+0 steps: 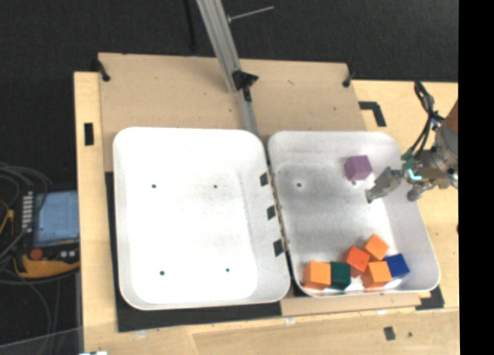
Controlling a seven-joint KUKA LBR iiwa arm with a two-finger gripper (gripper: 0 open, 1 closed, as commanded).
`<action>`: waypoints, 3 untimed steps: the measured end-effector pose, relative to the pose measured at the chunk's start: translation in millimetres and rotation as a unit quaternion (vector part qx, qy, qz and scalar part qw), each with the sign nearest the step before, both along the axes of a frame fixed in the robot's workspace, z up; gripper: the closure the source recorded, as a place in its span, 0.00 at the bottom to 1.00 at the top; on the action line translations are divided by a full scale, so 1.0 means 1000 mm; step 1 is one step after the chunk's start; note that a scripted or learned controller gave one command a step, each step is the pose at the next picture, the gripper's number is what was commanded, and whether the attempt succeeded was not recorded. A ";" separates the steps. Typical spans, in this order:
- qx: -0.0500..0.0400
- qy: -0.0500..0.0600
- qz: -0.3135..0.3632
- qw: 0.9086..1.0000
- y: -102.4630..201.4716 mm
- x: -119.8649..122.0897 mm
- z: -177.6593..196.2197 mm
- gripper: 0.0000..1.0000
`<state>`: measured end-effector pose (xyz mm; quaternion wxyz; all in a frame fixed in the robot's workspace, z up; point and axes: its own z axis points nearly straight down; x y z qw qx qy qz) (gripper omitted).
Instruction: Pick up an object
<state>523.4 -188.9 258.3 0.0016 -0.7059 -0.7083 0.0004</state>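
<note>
The right bin (324, 214) holds a purple cube (357, 167) near its far side. Along its near edge lie several cubes: orange ones (317, 272) (357, 257) (377, 246) (377, 272), a green one (340, 274) and a blue one (397, 265). My gripper (397, 184) hangs over the bin's right edge, to the right of the purple cube and slightly nearer. Its two fingers stand apart with nothing between them.
The left bin (193, 214) lies beside the right one. A slanted metal rail (220, 33) rises from behind the bins. A blue device and cables (54, 222) sit off the bench at the left.
</note>
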 end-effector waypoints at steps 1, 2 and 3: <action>0.000 -0.002 -0.001 1.000 0.000 0.001 0.002 0.00; -0.001 0.001 -0.003 1.000 -0.005 0.002 -0.060 0.00; -0.002 0.000 -0.003 1.000 -0.006 0.002 -0.102 0.00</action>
